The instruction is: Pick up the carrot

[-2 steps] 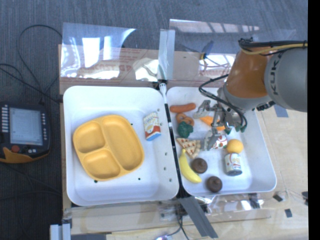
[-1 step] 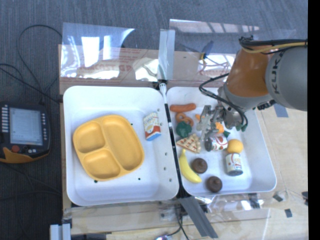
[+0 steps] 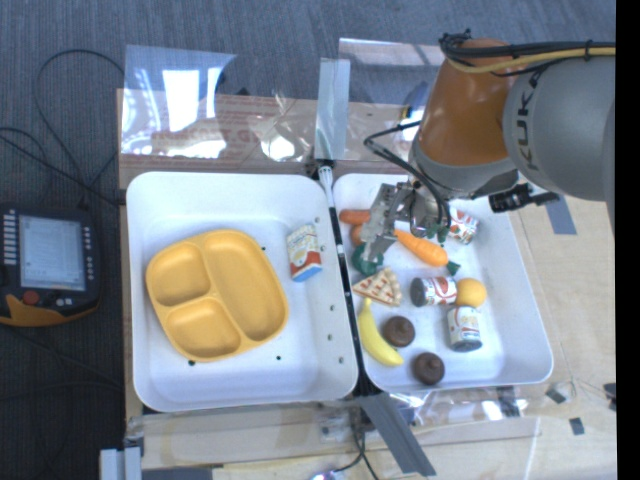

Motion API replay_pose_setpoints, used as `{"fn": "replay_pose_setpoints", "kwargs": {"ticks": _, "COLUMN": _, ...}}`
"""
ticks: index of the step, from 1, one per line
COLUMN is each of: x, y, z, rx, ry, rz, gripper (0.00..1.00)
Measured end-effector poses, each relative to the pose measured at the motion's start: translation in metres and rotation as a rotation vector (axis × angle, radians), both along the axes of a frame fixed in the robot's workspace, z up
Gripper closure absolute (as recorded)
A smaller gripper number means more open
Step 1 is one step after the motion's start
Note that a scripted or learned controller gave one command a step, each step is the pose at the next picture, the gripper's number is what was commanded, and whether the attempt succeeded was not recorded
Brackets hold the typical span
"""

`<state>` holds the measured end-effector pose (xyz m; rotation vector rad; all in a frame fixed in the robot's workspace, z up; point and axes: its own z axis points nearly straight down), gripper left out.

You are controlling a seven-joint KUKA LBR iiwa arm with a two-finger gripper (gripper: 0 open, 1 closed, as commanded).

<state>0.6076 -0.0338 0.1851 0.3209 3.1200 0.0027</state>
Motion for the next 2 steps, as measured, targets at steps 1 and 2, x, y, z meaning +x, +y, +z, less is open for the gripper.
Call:
{"fn": "replay_pose_setpoints", "kwargs": {"ticks": 1, "x": -0.014, "y": -0.056, "z": -0.08, "rx": -0.005, "ry": -0.016, "rz": 0.185, "gripper": 1.0}}
{"fn": "replay_pose_setpoints", "kwargs": {"ticks": 2, "x": 0.008, "y": -0.125, "z": -0.086, "rx": -0.01, "ry": -0.022, "rz": 0.45, "gripper": 1.0}}
